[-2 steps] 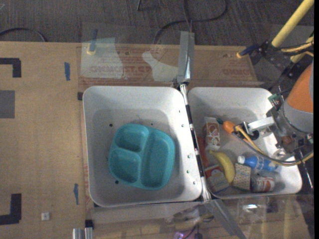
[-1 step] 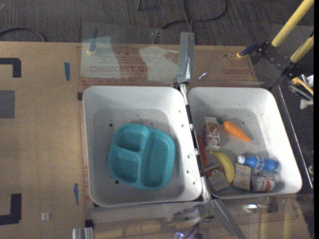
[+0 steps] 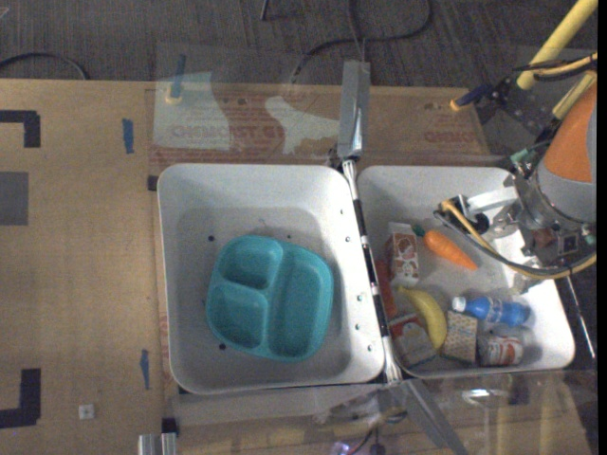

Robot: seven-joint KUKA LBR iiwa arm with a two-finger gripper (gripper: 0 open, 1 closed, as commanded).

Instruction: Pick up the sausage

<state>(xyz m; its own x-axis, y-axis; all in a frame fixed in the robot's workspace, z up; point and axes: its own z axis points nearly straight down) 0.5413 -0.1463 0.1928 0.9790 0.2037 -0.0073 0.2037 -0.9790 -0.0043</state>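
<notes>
Teal divided plate [image 3: 270, 297] in the white left bin [image 3: 180, 197]. In the white right bin [image 3: 398, 188] — orange carrot [image 3: 450, 250], yellow banana [image 3: 429, 313], blue-and-white bottle [image 3: 491, 309], red-and-white carton [image 3: 404, 254]. Tan surface [image 3: 76, 254] with blue tape bits [image 3: 128, 136] — black corner marks [image 3: 23, 126] at the frame's left.

I was working a robotics lab: a taped plywood bench [image 3: 85, 254], two white bins [image 3: 180, 197], loose cables [image 3: 379, 8] on grey carpet.

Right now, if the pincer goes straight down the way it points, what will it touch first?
Probably the bare floor of the right bin, beside the blue bottle. The pincer hangs over that bin's right side, but depth is unclear from this slanted view.
</notes>
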